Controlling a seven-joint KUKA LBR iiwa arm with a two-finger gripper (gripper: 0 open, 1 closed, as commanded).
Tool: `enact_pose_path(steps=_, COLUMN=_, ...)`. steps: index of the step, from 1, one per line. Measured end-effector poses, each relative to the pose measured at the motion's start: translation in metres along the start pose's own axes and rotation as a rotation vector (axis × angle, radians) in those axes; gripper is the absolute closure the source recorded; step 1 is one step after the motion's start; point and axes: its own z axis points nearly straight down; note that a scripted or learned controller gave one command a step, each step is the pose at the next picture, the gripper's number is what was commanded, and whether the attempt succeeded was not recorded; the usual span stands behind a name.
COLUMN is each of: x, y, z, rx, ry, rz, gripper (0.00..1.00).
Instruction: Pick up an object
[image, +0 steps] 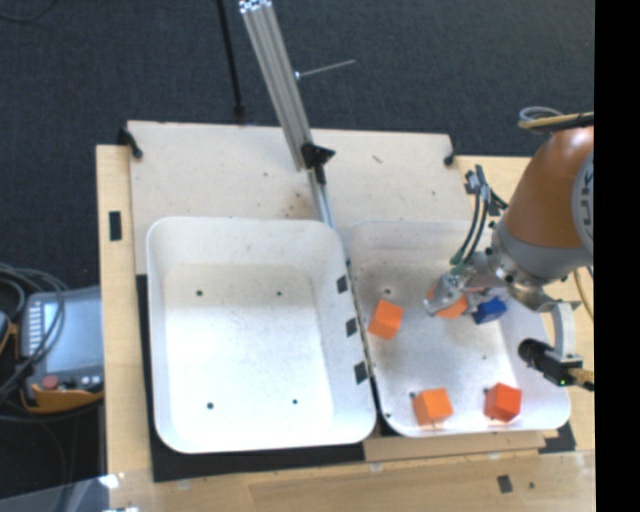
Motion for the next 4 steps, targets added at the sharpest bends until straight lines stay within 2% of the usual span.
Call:
enact_pose_path(steps=1, x=-0.001, y=0.001, z=-0.016, rx=0.005, ry=0.002, rz=-0.007, gripper=1.0)
enact_pose_path(steps=2, x=0.054, y=0.016, z=-0.027, rx=0.005, ry=0.004, rz=-0.01, gripper=1.0)
enact_pose_path(steps=3, x=0.101, y=0.032, z=-0.017, rx=0.005, ry=0.002, rz=-0.01, gripper=1.0)
enact_pose_path(steps=4, x=0.144, y=0.05, z=-0.028, rx=0.007, ry=0.003, rz=-0.008, gripper=1.0)
